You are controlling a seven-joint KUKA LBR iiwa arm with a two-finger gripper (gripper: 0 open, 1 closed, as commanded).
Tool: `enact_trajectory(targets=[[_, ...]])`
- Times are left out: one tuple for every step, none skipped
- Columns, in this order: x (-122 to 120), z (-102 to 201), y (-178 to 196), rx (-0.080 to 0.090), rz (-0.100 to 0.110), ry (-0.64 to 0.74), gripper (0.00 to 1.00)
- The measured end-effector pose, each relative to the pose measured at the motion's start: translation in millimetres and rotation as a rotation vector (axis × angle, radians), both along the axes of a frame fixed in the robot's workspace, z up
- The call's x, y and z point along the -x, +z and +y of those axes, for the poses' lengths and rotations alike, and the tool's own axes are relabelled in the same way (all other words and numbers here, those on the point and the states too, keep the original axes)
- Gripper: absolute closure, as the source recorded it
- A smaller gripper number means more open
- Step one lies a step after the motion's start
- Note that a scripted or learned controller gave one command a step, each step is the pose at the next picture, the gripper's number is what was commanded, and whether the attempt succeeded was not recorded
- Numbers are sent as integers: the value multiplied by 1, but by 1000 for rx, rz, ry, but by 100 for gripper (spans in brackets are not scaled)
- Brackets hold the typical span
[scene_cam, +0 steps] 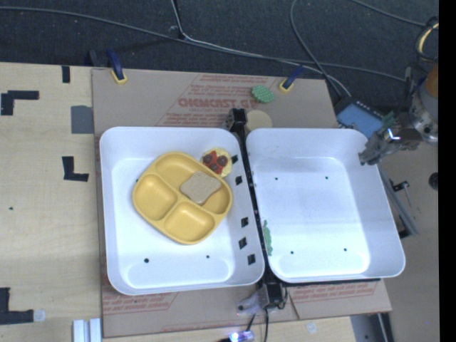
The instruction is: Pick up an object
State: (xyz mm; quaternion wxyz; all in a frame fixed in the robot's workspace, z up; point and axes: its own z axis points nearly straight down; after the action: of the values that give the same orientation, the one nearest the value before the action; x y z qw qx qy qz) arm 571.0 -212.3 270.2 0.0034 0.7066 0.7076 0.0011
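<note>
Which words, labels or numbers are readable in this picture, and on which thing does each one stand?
Red printed lettering on the cardboard sheet, above the left bin: too blurred to read with certainty.
Red print on the cardboard's bottom edge, below the left bin: too small to read.
The yellow divided plate, the right bin and the claw show no text.

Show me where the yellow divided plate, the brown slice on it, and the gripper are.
yellow divided plate (158,194): camera view, bare left compartment.
brown slice (200,187): camera view, its middle.
gripper (372,152): camera view, its tip at the right bin's edge.
</note>
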Motion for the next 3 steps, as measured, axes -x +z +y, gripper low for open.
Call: enact_trajectory(targets=[[-11,42,-4,-3,6,4,100],[-25,98,-2,-5,6,5,100],[-30,155,-2,-5,7,6,100]])
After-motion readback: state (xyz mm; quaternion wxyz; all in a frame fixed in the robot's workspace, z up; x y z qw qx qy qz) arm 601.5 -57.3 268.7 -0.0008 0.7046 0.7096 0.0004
